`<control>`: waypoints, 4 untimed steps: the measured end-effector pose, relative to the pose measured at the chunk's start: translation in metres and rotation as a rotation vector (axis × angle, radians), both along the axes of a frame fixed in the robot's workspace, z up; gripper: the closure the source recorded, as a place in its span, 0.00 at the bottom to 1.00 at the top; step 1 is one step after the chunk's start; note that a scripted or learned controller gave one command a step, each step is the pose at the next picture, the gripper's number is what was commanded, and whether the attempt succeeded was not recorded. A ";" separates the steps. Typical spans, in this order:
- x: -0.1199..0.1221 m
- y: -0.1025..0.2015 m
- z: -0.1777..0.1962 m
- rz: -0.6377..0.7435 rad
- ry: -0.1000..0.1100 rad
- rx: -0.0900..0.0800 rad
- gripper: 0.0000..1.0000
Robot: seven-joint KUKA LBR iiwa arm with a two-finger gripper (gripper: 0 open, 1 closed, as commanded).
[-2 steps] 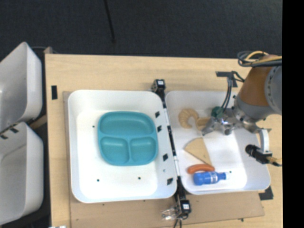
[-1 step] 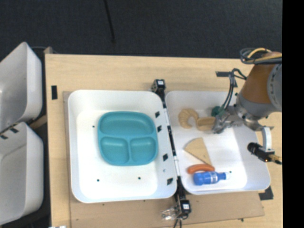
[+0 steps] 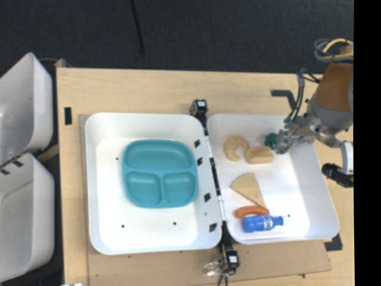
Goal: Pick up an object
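The right bin [image 3: 303, 177] holds a tan croissant [image 3: 236, 147], a small beige bread block [image 3: 259, 155], a tan wedge [image 3: 250, 188], an orange sausage-shaped piece [image 3: 251, 211] and a blue bottle [image 3: 261, 223] lying on its side. My gripper [image 3: 277, 142] hangs low over the bin's upper right part, just right of the bread block. Its dark tip sits close to that block, and nothing shows between its fingers.
The left bin [image 3: 107, 219] carries a teal divided plate [image 3: 159, 173]. A black clip [image 3: 198, 106] sits at the top of the divider between the bins. White containers [image 3: 21, 159] stand at the far left of the bench.
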State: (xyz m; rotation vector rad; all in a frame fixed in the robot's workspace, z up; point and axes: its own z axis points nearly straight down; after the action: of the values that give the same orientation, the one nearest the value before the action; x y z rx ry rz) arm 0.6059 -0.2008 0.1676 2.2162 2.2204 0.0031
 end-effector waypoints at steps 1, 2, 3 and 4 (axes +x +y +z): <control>-0.008 -0.004 0.058 -0.003 -0.001 0.000 1.00; -0.008 -0.005 0.112 0.001 -0.001 -0.001 1.00; -0.019 0.049 0.115 0.003 0.003 0.001 1.00; -0.014 0.104 0.111 0.003 0.004 0.001 1.00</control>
State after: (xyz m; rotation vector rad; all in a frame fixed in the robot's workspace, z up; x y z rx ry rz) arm 0.5922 -0.0966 0.2784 2.2155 2.2259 -0.0002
